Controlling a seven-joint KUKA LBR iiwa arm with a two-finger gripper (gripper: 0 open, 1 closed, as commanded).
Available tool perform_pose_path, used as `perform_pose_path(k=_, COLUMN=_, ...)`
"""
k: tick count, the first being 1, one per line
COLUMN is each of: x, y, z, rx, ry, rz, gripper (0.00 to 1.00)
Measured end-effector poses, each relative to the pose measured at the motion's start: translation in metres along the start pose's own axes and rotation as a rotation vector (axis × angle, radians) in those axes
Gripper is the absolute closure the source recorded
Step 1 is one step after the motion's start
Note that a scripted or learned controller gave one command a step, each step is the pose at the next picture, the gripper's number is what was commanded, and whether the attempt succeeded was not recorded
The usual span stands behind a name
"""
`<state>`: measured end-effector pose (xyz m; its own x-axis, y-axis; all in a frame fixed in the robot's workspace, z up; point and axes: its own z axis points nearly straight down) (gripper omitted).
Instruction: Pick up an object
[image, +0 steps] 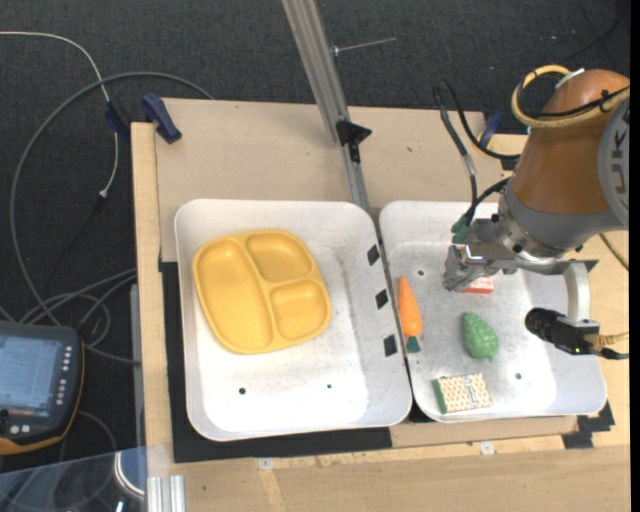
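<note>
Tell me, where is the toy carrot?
The carrot lies in the right bin, along its left wall, with the green toy to its right.

Position: we look from one fixed camera set above the bench (270, 140).
Direction: we face down at a slant.
Nearness: far enough that both white bins sit whole in frame, left bin (200, 400) at centre-left, right bin (540, 400) at centre-right.
Edges: we see dark floor at upper left; the arm (575, 150) enters at upper right.

Orange carrot (409, 310), green lump (480, 336) and patterned block (463, 393) lie apart.
</note>
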<state>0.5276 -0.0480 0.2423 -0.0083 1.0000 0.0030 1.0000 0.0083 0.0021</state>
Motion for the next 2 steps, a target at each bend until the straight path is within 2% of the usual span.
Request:
perform_pose_path(k=1, x=0.044, y=0.002, z=0.006, rx=0.005, ry=0.0, rz=0.003, gripper=1.0)
perform_pose_path(k=2, x=0.099, y=0.003, z=-0.003, rx=0.001, ry=0.0, rz=0.0, gripper=1.0)
